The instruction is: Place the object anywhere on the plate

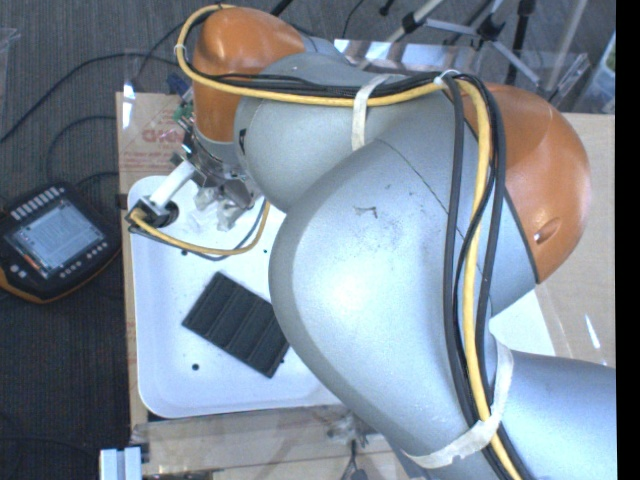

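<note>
A flat black ribbed rectangular piece (238, 323) lies at a slant on the floor of the left white bin (150, 368), near its front half. My gripper (220, 205) hangs over the far part of that bin, below the orange band of the wrist (235, 43), about a hand's width beyond the black piece and apart from it. The bulky grey arm (400, 268) covers the right side of the bin and nearly all of the other bin.
A yellow cable (200, 250) loops down from the wrist just over the bin floor. Cardboard (150, 133) lies behind the bin. A teach pendant (50, 238) rests on the dark floor at the left.
</note>
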You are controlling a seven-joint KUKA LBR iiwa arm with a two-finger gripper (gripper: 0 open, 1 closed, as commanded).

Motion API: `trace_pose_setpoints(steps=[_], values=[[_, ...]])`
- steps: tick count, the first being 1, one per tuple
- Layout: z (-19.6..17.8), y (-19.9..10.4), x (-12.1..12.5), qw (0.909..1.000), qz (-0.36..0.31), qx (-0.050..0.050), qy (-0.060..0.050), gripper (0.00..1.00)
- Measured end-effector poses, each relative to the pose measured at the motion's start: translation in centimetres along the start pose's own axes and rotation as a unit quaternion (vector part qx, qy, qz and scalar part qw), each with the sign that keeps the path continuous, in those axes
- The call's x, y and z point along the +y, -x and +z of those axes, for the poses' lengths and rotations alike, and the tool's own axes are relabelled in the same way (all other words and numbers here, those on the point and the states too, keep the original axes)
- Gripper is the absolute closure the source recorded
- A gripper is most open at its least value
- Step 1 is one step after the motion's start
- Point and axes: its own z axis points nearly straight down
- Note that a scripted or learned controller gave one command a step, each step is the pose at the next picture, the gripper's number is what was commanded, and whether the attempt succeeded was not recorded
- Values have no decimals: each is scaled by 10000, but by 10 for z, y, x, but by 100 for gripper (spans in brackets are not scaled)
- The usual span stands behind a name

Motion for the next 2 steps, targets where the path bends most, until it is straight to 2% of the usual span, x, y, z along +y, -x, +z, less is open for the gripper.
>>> trace_pose_setpoints(steps=[1,2], values=[[-117,32,-25,9932,-1167,-4,34,100],[-39,-8,6,9436,-3311,-14,29,100]])
